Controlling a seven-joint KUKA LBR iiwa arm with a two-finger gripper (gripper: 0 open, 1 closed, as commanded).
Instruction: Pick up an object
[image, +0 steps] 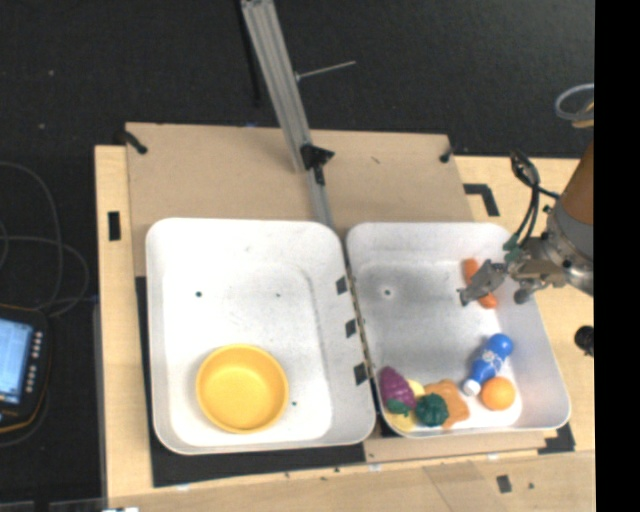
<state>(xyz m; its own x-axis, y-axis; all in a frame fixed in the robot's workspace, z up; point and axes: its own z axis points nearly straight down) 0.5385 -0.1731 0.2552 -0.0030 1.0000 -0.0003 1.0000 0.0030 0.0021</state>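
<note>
My gripper (497, 291) hangs over the upper right part of the right bin (420, 260), its two fingers spread apart. A small orange object (471, 268) lies on the bin floor right at the left finger, which partly hides it. Nothing sits clamped between the fingers. Lower in the same bin lie a blue and white bottle (490, 358), an orange ball (497, 393), a purple grape bunch (394, 386), a dark green piece (432, 409) and a tan-orange piece (456, 399).
A yellow bowl (241, 387) sits at the front of the left bin (240, 260). A grey metal pole (285, 90) slants down to the gap between the bins. The toys crowd the right bin's front edge.
</note>
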